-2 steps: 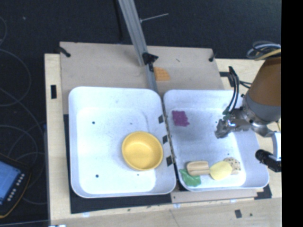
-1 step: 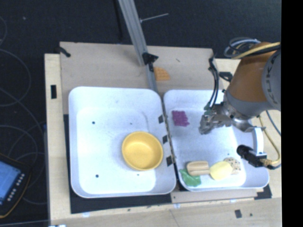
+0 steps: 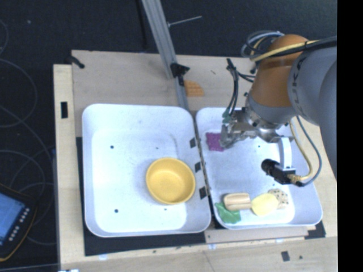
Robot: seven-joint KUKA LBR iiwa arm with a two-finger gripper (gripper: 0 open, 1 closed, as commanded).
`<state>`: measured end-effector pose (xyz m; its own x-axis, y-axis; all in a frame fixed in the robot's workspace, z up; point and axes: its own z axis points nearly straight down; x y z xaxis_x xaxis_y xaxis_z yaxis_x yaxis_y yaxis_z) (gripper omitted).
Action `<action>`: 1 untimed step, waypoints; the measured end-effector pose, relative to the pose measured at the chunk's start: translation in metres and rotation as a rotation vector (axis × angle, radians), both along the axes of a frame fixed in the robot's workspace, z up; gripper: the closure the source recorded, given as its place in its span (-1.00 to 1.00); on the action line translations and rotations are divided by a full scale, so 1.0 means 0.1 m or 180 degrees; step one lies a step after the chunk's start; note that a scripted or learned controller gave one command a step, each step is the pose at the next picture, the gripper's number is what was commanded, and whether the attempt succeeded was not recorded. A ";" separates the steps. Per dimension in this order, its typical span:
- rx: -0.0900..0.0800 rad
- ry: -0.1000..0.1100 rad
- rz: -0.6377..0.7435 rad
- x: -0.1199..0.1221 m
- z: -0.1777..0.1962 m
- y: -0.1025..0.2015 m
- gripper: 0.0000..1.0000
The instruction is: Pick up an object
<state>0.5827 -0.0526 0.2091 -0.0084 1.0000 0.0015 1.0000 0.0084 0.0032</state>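
My gripper (image 3: 228, 136) hangs over the upper left part of the right bin (image 3: 249, 169), just right of a small purple object (image 3: 214, 141) that lies by the bin's left wall. Whether the fingers touch the purple object I cannot tell. Near the right bin's front edge lie a tan cylinder-like block (image 3: 236, 200), a yellow lemon-shaped object (image 3: 263, 204), a small speckled pale object (image 3: 278, 196) and a green piece (image 3: 227, 213). A yellow bowl (image 3: 169, 181) sits in the left bin (image 3: 113, 152).
A black and yellow fitting (image 3: 276, 171) on a cable hangs from the arm over the right bin. A slanted metal post (image 3: 161, 38) rises behind the bins. An orange patch (image 3: 193, 89) marks the bench behind them.
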 end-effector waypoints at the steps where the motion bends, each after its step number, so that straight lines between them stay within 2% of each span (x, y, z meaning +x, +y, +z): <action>1: 0.0001 0.0003 -0.0004 0.21 0.04 0.39 1.00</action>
